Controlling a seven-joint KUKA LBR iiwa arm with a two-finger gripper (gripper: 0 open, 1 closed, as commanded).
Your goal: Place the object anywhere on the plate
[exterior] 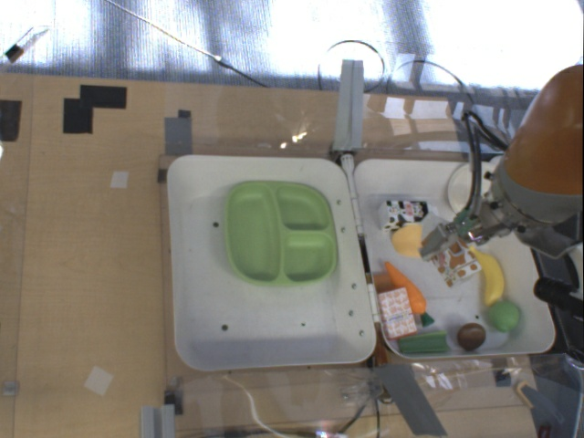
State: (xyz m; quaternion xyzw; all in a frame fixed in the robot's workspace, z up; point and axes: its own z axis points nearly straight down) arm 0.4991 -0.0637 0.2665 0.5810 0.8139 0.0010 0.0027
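gripper [449, 243] hovers over crowded right bin [544, 336], finger state unclear; it could grab nothing; green plate [274, 231] sits apart

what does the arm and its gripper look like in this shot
The arm comes in from the right as a bulky rounded body, orange on top with grey beneath. Black cables loop along its left side toward the wrist. The gripper is a small grey metal piece, seen over the right bin; finer detail is too blurred to make out.
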